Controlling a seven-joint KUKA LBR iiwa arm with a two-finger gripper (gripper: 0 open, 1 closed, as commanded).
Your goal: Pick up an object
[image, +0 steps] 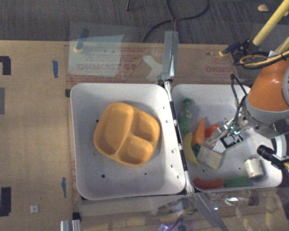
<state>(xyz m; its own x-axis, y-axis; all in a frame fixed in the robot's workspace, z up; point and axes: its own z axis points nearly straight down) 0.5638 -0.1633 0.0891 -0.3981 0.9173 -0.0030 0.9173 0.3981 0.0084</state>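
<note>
1. As the arm (269,93) reaches in from the right of the frame, its gripper (227,134) is seen low over the middle of the right bin (216,93), above a cluster of small objects.
2. Whether the gripper is apart or together cannot be told; no object is seen held.
3. Candidate objects are found in the right bin: a green bottle (185,115) along the left wall, an orange carrot-like piece (199,132) just beside it, a speckled grey block (210,157) just below the gripper, and a red piece (208,183) with a green piece (238,181) along the lower wall.
4. A small silver cylinder (253,168) lies at lower right, apart from the cluster.
5. A yellow divided tray (127,134) rests in the left bin (86,177); it is judged a poor target for this gripper, being broad.
6. The descent is judged aimed at the block or carrot, where crowding may spoil a grasp.
</note>
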